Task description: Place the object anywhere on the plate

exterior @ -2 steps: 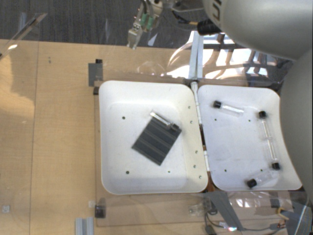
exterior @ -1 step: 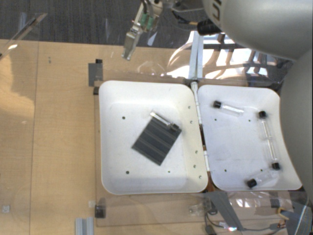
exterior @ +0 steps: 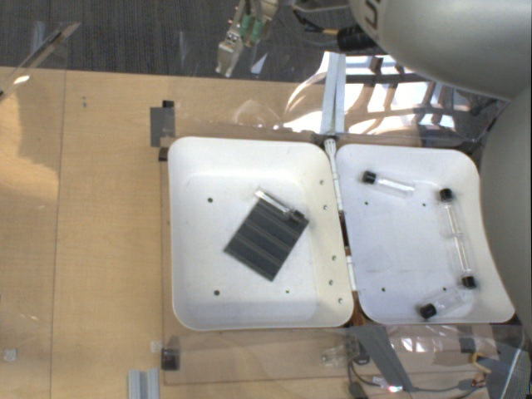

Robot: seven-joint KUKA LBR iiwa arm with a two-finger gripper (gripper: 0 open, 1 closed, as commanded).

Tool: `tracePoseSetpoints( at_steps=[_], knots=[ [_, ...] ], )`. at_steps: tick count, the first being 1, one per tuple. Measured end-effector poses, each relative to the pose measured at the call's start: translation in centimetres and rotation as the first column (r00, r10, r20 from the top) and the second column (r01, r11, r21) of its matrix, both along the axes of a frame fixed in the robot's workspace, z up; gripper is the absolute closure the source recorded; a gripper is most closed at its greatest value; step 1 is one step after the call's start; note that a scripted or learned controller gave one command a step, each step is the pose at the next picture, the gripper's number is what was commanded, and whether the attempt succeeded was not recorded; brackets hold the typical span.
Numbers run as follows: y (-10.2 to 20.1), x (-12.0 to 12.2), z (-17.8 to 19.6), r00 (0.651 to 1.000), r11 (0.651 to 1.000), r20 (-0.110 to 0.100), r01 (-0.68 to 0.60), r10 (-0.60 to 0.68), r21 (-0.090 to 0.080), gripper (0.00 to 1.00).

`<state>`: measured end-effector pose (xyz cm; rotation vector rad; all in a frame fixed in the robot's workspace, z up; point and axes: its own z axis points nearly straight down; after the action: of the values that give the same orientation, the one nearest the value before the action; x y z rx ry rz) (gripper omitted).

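Grey arm point(exterior: 440, 23) is showing partial letters "UK"; gripper point(exterior: 241, 36) is hanging with fingers unreadable; ribbed dark plate point(exterior: 266, 238) is lying in left bin point(exterior: 191, 173)

A fat, smooth grey arm point(exterior: 432, 23) is seen, black lettering printed on its shell, dark cables bundled at the wrist

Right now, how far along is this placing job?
Done: nothing that I can see. The dark ridged object lies in the left bin. In hand: nothing; the arm is high above the bench. Left: pick it up and place it. I see no plate.
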<state>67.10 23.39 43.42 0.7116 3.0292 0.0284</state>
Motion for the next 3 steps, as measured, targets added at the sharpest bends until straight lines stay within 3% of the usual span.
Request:
tracePoseSetpoints(
  at_steps=[1, 2, 3],
  knots=[
    [0.0, 0.0, 0.0, 1.0, 1.0, -0.001, 0.0, 0.0, 0.0, 0.0],
    [0.1, 0.1, 1.3, 1.0, 1.0, 0.01, -0.003, 0.003, 0.003, 1.0],
    [0.1, 0.1, 1.3, 1.0, 1.0, 0.01, -0.004, 0.004, 0.003, 0.0]
  ],
)
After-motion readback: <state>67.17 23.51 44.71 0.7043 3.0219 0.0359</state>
